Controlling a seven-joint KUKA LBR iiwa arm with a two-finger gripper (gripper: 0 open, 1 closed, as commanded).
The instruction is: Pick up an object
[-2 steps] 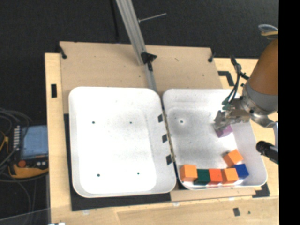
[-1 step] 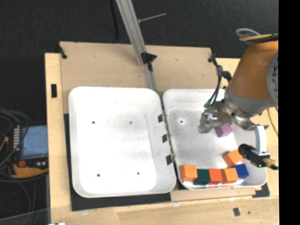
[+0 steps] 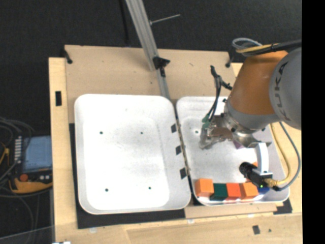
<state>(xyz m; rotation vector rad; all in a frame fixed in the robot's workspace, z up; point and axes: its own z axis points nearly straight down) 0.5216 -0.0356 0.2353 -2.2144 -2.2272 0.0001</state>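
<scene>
My gripper (image 3: 209, 137) hangs over the upper middle of the right bin (image 3: 190, 111), under the grey and orange wrist. Its tips sit above bare white floor, and nothing shows between them. Along the bin's near edge lies a row of blocks: an orange block (image 3: 204, 186) at the left, a dark green block (image 3: 220, 191) beside it, then another orange block (image 3: 234, 189) and a third orange block (image 3: 249, 189). The row lies well below the gripper, toward the front. The arm hides the bin's right part.
The left bin (image 3: 124, 151) lies beside the right one, with black clips along the shared rim. A slanted metal rail (image 3: 147, 39) rises from the back of the bench. A black connector and cables (image 3: 254, 173) hang by the blocks at the right.
</scene>
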